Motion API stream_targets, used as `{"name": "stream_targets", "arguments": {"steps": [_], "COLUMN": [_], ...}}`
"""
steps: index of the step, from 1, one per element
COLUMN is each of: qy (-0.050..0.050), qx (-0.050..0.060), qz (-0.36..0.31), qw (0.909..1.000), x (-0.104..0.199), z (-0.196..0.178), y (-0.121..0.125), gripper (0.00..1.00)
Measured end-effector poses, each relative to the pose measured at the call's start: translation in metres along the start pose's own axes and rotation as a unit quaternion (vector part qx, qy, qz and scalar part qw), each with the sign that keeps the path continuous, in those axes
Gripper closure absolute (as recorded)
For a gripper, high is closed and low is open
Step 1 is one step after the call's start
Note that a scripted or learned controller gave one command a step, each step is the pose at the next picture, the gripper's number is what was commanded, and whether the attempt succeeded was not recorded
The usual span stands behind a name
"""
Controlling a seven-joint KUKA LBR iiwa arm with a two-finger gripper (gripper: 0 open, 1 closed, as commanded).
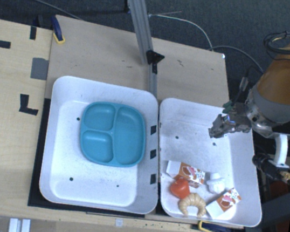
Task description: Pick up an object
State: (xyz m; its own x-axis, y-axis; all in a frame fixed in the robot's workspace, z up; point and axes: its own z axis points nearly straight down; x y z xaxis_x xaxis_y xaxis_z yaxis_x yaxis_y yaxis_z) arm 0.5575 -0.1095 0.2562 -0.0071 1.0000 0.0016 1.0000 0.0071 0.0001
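A: What've you got on the bench?

B: You've got 2 white bins side by side. The left bin (53, 180) has a blue plate (113, 134) w/ 3 compartments sitting in it, roughly centre.

A: And the right bin?

B: The right bin (188, 119) has a cluster of small stuff at its near end. You'll see a red and white packet (191, 173) at the top of the group, a red tomato (179, 188) touching it just below, and a tan croissant (193, 203) in front of the tomato. To the right there's a small white piece (215, 182) and a 2nd red and white carton (226, 200) near the bin's corner.

A: Where's the gripper?

B: The gripper (217, 131) hangs over the far right part of the right bin, well apart from the cluster. Arm comes in from the right, orange band visible above the wrist.

A: Jaws apart or together?

B: You can't tell from this angle; it's dark and small, approx a blur at the tips. Nothing is visible between them.

A: Anything else?

B: A grey pole (141, 19) slants over the bench behind the bins, and a thin cable (201, 34) curves beside it.
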Motion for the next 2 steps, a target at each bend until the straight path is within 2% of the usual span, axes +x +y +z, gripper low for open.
{"name": "stream_targets", "arguments": {"steps": [2], "qy": [-0.001], "qx": [0.001], "qz": [0.001], "qw": [1.0000], "x": [0.094], "z": [0.023], "y": [0.024], "gripper": [1.00]}}
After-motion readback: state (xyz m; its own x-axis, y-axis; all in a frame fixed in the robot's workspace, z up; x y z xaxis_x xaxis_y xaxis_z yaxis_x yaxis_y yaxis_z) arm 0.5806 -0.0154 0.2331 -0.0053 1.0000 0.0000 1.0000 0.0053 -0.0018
